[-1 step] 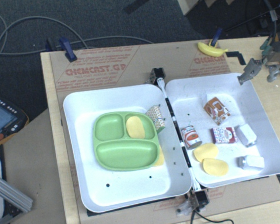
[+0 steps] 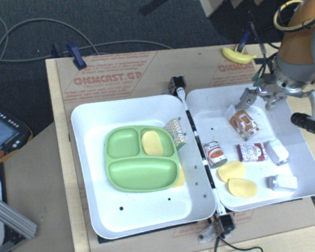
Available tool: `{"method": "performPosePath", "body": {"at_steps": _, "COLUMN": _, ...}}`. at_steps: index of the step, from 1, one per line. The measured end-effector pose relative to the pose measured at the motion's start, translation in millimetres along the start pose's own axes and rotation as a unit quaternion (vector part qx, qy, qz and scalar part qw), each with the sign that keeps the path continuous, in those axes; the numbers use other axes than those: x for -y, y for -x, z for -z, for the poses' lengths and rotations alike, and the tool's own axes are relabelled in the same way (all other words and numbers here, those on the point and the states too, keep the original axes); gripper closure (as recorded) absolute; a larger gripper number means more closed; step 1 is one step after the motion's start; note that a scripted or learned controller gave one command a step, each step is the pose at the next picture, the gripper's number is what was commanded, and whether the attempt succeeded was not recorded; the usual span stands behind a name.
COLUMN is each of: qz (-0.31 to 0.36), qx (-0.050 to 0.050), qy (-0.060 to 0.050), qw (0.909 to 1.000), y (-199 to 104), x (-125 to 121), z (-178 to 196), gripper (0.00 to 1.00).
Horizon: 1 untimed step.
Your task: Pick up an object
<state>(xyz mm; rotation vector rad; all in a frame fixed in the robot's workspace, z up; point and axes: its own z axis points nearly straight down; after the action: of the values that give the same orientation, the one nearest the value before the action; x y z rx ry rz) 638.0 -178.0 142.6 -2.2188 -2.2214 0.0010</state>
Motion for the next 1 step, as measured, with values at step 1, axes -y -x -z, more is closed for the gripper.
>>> {"method": "performPosePath", "body": {"at_steps": 1, "qz": 0.000, "qx": 0.001, "qy": 0.002, "qw": 1.0000, "y": -37.6, "x": -9.4, "z": -57.4, "gripper": 0.00}}
